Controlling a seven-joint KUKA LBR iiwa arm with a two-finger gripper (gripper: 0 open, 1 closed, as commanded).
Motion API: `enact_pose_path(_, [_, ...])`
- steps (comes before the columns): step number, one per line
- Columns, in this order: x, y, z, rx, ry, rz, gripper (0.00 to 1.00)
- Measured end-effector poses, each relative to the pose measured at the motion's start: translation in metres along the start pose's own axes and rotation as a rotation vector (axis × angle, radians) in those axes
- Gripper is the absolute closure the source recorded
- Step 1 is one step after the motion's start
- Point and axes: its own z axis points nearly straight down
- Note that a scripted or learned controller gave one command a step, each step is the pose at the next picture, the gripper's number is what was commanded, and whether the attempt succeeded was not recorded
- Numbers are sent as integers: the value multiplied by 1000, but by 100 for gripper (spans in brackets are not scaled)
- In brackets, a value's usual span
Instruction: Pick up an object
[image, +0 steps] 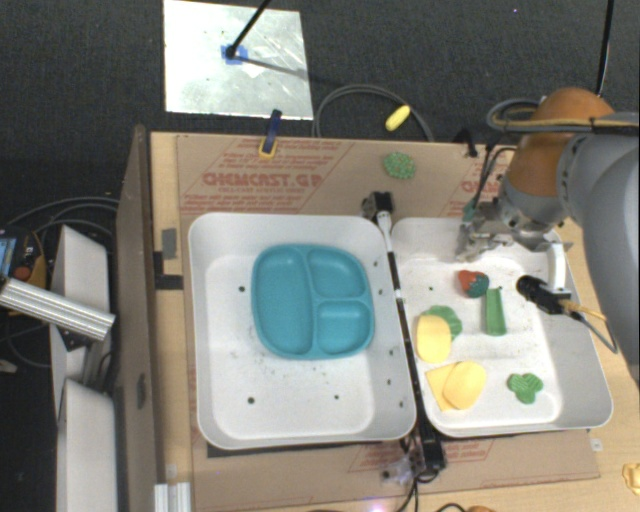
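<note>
Red and teal object (472, 283) lies in the far part of the right-hand bin (578, 352), close under the tool (487, 238) but apart from it as far as I can see. The tool hangs over the bin's far end, on the grey arm (600, 190) that reaches in from the right. From here I cannot tell whether the tool is open or closed, and I can see nothing gripped in it.

Just beside the red and teal object, on its right, lies a green stick (494, 310) pointing lengthwise down the bin. Nearer the divide between the bins is a yellow piece (432, 341) with a leafy green piece (447, 320) touching its far edge. Below that lies a rounder yellow piece (463, 384), and a small green floret (524, 384) lies well to its right, near the front rim.

The left-hand bin (222, 385) holds a teal divided plate (312, 302), lying flat near the middle. Both bins rest on a cardboard sheet (300, 180) with red print covering the desk, and a small green round thing (400, 165) lies on that sheet beyond the bins.
</note>
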Motion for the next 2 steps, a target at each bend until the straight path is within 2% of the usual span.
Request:
enact_pose_path(1, [0,0,0,1,0,-1,0])
enact_pose_path(2, [5,-37,12,8,2,8,0])
